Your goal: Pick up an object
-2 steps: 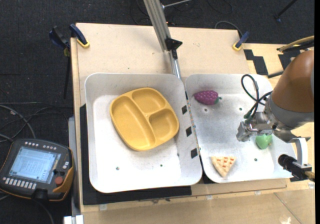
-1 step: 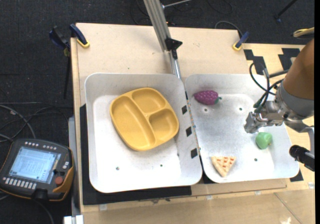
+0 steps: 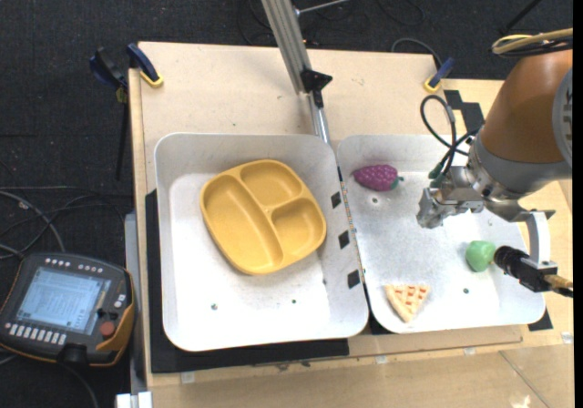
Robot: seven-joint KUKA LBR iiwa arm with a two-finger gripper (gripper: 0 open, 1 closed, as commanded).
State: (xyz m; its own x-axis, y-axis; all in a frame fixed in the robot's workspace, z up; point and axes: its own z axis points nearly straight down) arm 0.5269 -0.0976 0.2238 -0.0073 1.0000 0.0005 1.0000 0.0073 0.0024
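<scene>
The right bin holds three small objects. A purple bunch of grapes lies near its back left. A green round piece rests toward the right side. A pizza-slice toy sits near the front edge. My gripper hangs over the middle of the right bin, between the grapes and the green piece, touching neither. Nothing shows between its fingers, and their state is hidden from this angle.
The left bin carries a yellow divided plate. A slanted metal pole rises from between the bins at the back. Cables trail from the arm's wrist. A teach pendant lies off the bench at left.
</scene>
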